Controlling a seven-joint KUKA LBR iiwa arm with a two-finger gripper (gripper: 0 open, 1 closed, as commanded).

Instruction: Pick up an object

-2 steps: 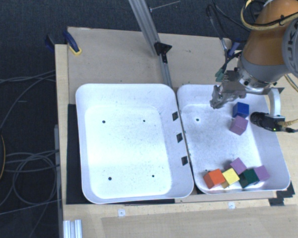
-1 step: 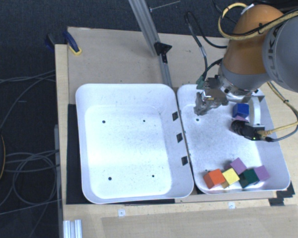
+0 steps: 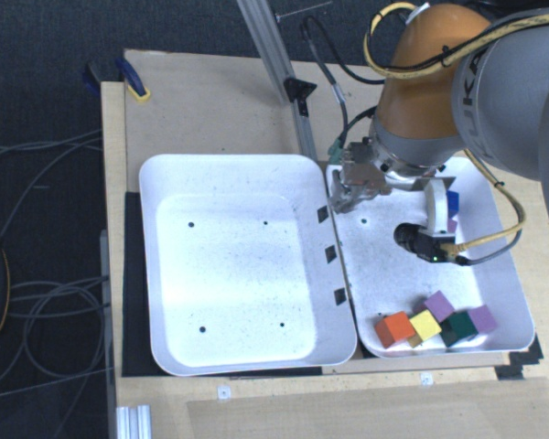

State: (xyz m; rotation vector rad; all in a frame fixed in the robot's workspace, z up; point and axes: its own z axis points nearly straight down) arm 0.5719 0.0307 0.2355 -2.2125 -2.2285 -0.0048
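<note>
Gripper (image 3: pixel 352 188) low over right bin's (image 3: pixel 384 245) upper left corner, by divider; whether closed or parted, cannot tell from here. Nothing visibly held. Pick looks not yet done; grasp and lift remain. Blocks clustered at right bin's near edge, well apart from gripper: orange (image 3: pixel 395 327), yellow (image 3: pixel 425 324), purple (image 3: pixel 439 305), green (image 3: pixel 457 329), second purple (image 3: pixel 481 318). Left bin (image 3: pixel 229 263) bare white, speckled.

- orange block (image 3: pixel 395 327), yellow block (image 3: pixel 425 324), dark green block (image 3: pixel 457 330) and two purple blocks (image 3: pixel 438 304) (image 3: pixel 481 317) lie clustered, touching, in the right bin's (image 3: pixel 384 263) near corner.
</note>
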